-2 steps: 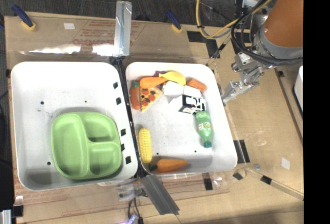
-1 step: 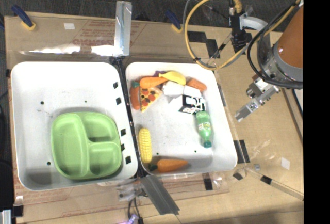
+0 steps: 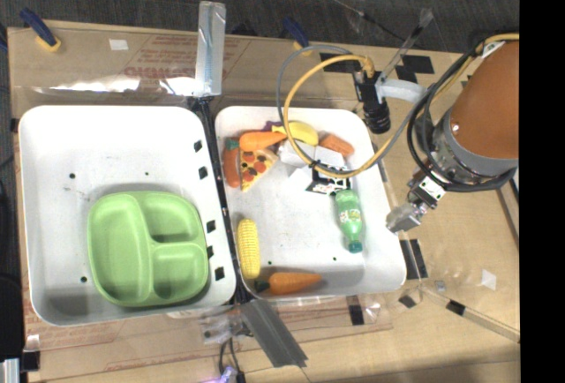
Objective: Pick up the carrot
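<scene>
1. Carrot [image 3: 294, 282] lies flat in the right bin [image 3: 375, 262], at its near edge, pointed end toward the right. It sits just beside the lower end of the corn cob [image 3: 249, 247], which runs along the bin's left wall.
2. Gripper [image 3: 406, 215] is outside the right bin, just past its right rim, over the cardboard bench top [image 3: 459, 319]. Well apart from the carrot. Can't tell how it stands, open or closed; too small and foreshortened. Nothing visible in its grasp.
3. Arm [image 3: 481, 121] comes in from the right; the orange band shows above the grey wrist.
4. Other right-bin contents: green bottle [image 3: 349, 217] lying near the right wall, label unreadable; pizza slice [image 3: 250, 165] at upper left; yellow banana [image 3: 303, 134] and an orange-red piece [image 3: 335, 145] near the far wall; a black-and-white printed tag [image 3: 327, 184] mid-bin, print not legible.
5. Left bin [image 3: 53, 152] holds a green divided tray [image 3: 148, 247].
6. Yellow cable [image 3: 305, 72] loops over the far edge of the right bin.
7. Cardboard behind the bins carries faint red printing, unreadable.
</scene>
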Robot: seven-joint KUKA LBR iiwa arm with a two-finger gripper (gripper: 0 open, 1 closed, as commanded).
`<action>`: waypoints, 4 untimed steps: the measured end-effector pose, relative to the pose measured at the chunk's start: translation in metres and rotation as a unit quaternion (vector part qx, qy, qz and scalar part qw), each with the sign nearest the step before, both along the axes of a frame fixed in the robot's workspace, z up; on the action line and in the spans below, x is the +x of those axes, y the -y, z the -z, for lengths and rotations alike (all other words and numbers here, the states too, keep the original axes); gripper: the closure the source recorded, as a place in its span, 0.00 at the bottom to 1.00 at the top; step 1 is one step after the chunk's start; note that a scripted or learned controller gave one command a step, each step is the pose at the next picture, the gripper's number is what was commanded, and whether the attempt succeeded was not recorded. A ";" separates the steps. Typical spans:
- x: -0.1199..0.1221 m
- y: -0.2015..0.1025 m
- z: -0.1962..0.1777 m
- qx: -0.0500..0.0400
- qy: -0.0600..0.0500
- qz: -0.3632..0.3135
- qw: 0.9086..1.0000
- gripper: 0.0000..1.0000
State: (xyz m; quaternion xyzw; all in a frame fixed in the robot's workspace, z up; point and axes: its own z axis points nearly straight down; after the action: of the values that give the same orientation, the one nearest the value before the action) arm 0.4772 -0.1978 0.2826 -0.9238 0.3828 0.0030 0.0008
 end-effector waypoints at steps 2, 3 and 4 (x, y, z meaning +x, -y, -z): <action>0.018 -0.001 0.048 0.000 0.003 -0.150 0.989 1.00; 0.132 -0.016 0.060 0.001 0.002 -0.130 0.991 1.00; 0.061 0.013 -0.004 -0.001 0.001 0.040 0.999 1.00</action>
State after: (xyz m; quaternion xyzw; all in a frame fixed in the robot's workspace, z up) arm 0.5383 -0.2104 0.2868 -0.9080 0.4190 0.0014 0.0001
